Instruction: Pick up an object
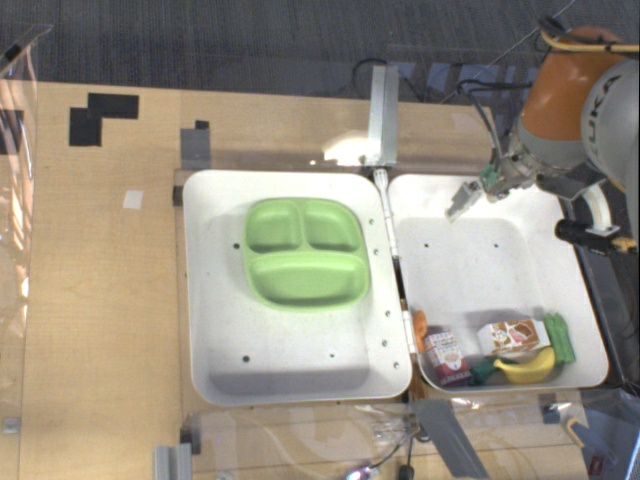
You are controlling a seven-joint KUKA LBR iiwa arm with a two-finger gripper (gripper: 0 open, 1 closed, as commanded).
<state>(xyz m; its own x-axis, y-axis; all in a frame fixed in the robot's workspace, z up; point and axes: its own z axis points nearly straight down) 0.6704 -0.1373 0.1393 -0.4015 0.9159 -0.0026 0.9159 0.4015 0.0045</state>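
Observation:
My gripper (464, 201) hangs over the back left part of the right bin (500, 258), at the end of the grey arm with its orange band (560, 98). Nothing shows in it. The loose objects lie far from it, bunched along the right bin's front edge: a yellow banana (527, 366), a white and brown carton (511, 335), a green bar (558, 336), a small maroon packet (445, 356) and an orange piece (420, 323).
A green divided plate (305, 251) lies in the middle of the left bin (215, 298). A metal divider (392, 258) runs between the two bins. A metal post (381, 108) stands behind them. Cables trail at the back right.

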